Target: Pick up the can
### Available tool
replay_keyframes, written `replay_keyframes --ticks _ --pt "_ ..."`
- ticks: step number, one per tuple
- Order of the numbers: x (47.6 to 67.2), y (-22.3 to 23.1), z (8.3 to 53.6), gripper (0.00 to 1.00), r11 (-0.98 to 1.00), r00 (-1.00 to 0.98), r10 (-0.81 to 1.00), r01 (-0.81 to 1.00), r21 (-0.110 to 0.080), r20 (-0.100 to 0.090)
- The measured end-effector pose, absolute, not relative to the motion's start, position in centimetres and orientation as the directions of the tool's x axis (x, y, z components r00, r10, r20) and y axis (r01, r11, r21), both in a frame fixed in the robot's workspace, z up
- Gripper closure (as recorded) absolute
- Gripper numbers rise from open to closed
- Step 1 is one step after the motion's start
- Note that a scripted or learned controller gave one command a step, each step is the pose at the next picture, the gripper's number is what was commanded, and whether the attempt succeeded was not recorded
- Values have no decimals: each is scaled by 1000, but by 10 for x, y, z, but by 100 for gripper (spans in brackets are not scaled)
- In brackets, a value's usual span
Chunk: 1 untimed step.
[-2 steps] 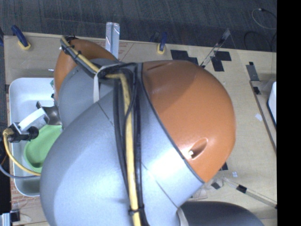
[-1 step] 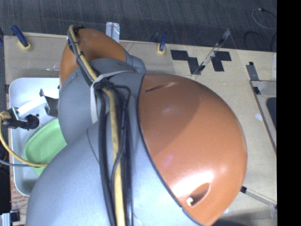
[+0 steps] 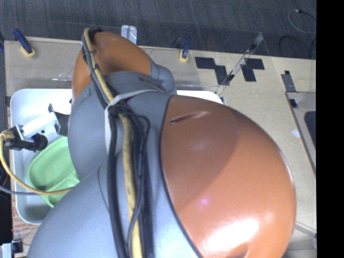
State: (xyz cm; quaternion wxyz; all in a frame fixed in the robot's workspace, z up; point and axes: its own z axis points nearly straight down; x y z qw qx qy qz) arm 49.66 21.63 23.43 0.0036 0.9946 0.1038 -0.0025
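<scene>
1. Camera view: most of the frame, from the centre out to 6 and 4 o'clock, is taken up by the arm (image 3: 177,165), whose grey casing and large orange dome are seen very close to the lens. Black and yellow cables (image 3: 126,160) are run along its grey side.

2. At 9 o'clock a white bin (image 3: 24,98) is seen on the bench (image 3: 269,95), with only its left part exposed. A light green object (image 3: 48,168), soft-looking and perhaps cloth or plastic, lies inside it towards 8 o'clock.

3. The white and black wrist hardware (image 3: 32,133) is seen at 9 o'clock over that bin, with a yellow hose looped below it. The state of the jaws cannot be told, because this hardware is small and partly covered by the arm.

4. The can cannot be made out. It is judged likely to lie under the arm, in a covered part of one of the bins, but this cannot be confirmed.

5. Progress: nothing is seen held or lifted, so the pick-up cannot be counted as done. The arm is judged to be reaching over the left bin, either approaching or attempting a grasp. Closing on the can and lifting it clear are judged to be left.

6. At 12 o'clock, blue clamps (image 3: 185,50) are seen on the bench's far edge.
</scene>
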Motion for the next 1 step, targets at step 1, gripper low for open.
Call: replay_keyframes --ticks 1 --pt "527 217 158 100 -978 978 206 206 4 -13"
